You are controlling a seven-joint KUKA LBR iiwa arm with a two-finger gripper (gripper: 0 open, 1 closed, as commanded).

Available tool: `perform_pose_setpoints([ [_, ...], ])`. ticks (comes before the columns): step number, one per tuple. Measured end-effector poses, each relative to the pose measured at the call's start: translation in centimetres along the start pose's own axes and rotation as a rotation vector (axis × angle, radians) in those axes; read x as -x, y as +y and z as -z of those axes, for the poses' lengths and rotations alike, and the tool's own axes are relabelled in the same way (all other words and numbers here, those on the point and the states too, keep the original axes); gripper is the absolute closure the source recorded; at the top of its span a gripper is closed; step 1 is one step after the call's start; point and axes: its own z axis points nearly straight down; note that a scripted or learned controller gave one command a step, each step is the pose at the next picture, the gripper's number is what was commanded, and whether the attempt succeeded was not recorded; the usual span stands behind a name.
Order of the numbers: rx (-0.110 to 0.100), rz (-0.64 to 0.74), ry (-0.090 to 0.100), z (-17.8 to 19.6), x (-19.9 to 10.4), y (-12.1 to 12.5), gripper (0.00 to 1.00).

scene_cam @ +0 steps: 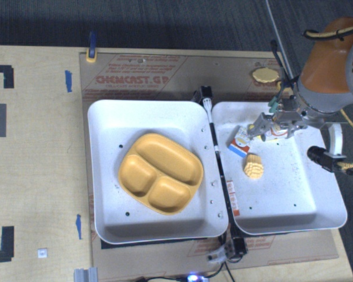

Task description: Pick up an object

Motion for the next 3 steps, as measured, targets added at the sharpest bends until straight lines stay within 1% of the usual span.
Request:
perform_pose_setpoints([
  [1, 0.007, 0.0, -0.002, -10.0, 1.4, -2.3, 0.0],
  [2, 0.011, -0.002, -0.003, -9.0, 1.4, -2.2, 1.0],
  [3, 0.003, 0.001, -0.001, 0.4, -6.1, -5.1, 1.0],
])
